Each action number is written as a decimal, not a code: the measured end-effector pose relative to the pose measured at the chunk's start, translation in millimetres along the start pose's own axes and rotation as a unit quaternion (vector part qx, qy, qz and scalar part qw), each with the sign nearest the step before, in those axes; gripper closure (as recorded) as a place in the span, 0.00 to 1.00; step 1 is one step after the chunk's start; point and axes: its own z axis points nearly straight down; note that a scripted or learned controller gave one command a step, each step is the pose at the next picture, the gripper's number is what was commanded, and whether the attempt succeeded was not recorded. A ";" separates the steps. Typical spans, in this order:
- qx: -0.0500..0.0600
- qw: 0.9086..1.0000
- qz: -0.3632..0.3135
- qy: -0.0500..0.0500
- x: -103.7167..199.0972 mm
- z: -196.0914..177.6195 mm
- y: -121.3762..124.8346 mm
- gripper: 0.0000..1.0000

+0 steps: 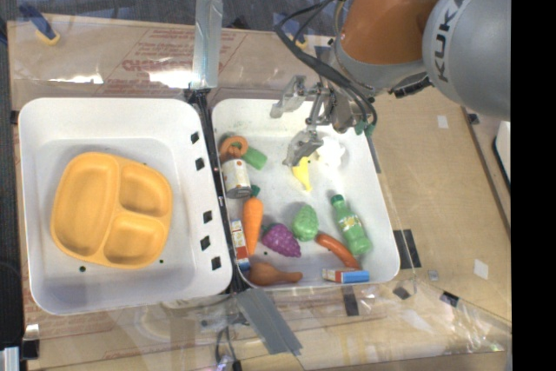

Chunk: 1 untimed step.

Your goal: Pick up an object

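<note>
Bench: two white bins, right bin (382, 213) full of toy food.
Gripper (306, 150): over right bin's upper middle, fingers slightly parted, nothing visibly held.
Yellow banana (301, 175): just below fingertips, on bin floor.

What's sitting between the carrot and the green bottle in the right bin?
In the camera view, between the carrot and the green bottle lie the purple grapes and a green leafy vegetable, side by side on the bin floor.
</note>
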 end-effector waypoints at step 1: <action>0.001 1.000 0.023 -0.001 -22.3 -11.6 -87.2 0.00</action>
